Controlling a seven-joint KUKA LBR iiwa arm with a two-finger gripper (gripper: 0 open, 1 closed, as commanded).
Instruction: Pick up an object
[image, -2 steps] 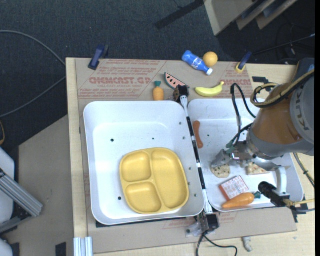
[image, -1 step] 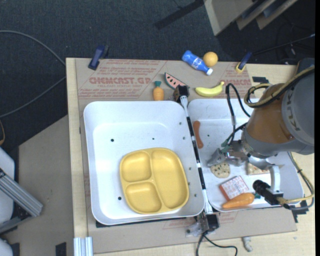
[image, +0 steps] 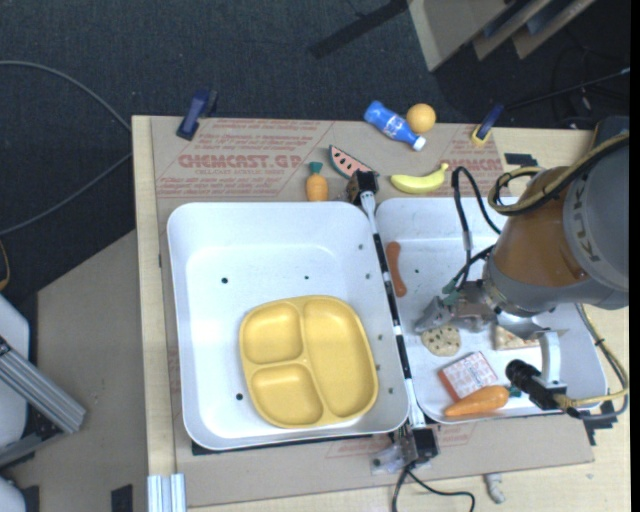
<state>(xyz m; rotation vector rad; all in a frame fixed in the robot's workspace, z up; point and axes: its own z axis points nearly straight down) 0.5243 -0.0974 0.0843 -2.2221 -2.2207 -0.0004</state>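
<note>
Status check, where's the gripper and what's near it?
Gripper low in right bin, beside cookie. Nothing seen held. Hot dog, packet and carrot close by.

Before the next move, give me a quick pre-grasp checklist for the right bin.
1. Pickable items in right bin: ok. Sausage, cookie, packet, carrot.
2. End effector over the bin: ok, low, just above the cookie.
3. Item between the fingers: cannot tell, the wrist blocks the view.
4. Items apart enough for a clean grasp: not ok, packet and carrot lie close together.
5. Yellow tray in left bin, out of the way: ok.
</note>
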